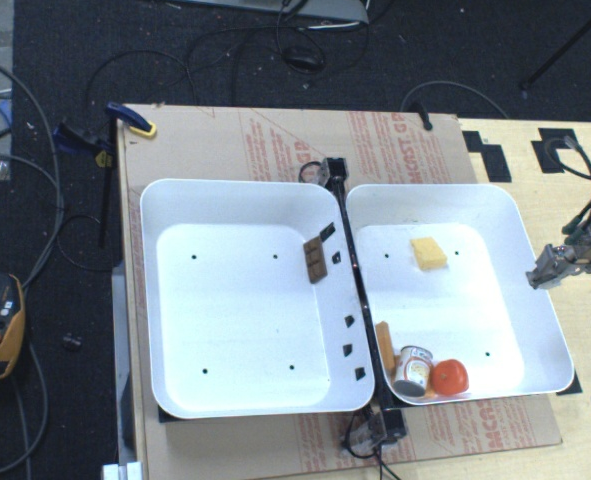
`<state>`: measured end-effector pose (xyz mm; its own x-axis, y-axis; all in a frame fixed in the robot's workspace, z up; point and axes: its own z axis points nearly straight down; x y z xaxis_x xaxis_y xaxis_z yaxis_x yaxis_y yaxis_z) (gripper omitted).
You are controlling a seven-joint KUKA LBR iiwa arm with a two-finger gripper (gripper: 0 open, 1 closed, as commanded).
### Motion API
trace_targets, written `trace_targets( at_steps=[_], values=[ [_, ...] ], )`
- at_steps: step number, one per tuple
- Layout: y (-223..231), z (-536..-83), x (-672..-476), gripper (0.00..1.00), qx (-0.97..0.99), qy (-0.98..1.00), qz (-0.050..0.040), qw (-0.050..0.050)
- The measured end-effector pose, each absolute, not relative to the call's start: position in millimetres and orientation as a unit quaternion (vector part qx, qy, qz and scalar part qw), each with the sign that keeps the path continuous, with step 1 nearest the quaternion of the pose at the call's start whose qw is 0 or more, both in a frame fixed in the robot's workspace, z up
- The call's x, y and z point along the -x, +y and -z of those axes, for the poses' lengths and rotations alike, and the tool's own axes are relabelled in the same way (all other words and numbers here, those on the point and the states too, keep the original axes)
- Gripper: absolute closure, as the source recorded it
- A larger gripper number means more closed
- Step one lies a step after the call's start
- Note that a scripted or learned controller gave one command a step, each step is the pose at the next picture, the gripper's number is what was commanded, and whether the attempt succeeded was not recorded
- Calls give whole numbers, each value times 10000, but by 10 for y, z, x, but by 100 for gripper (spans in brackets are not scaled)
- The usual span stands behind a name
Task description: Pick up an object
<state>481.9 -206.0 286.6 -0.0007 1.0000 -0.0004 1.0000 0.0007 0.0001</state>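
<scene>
The pincer hangs outside the right bin's rim; whether it is spread I cannot tell. The nearest object, the yellow block, lies mid-bin; a descent here strikes rim.

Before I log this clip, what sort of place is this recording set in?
Most likely a robotics lab test bench: two white bins sit on a cardboard-covered bench, loose cables trail over dark carpet, and a gripper waits at the right bin's rim.
</scene>
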Motion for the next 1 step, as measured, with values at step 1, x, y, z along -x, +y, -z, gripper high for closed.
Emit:
trace_targets(
  at_steps=[1],
  values=[
    [-1577, -3733, -5507, 100, -7052, 7090, -20, 32]
  ],
)
